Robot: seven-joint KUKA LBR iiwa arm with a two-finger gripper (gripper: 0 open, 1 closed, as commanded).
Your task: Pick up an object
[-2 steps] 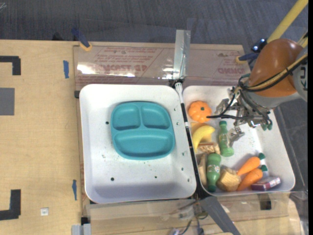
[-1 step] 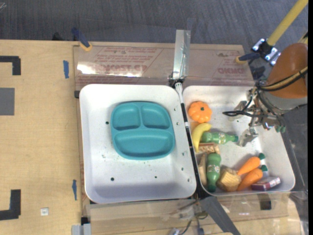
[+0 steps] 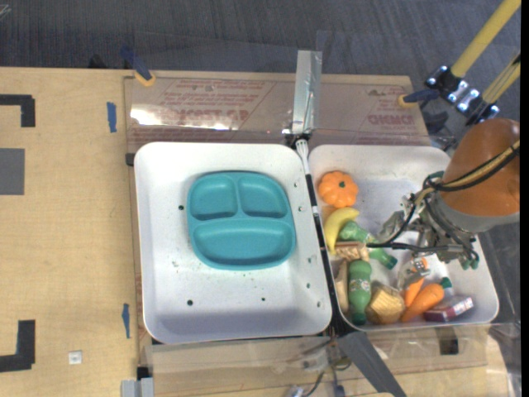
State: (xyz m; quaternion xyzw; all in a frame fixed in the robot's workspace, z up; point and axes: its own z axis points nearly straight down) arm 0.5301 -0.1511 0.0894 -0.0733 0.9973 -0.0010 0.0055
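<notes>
The right bin [image 3: 382,160] holds several toy foods. An orange pumpkin [image 3: 338,188] lies at its back left, with a yellow banana [image 3: 336,225] just in front of it. Nearer the front are a green bottle [image 3: 359,288], a tan cracker [image 3: 385,304], an orange carrot [image 3: 423,298] and a purple piece [image 3: 453,308]. My gripper [image 3: 411,228] hangs low over the middle of this bin, right of the banana and above the carrot, tangled in dark cables. The orange wrist band [image 3: 488,172] sits above it.
The left bin [image 3: 157,246] holds a teal divided plate [image 3: 241,219] at its centre. A metal divider post [image 3: 306,89] rises between the bins at the back. Yellow struts [image 3: 488,31] cross the top right corner.
</notes>
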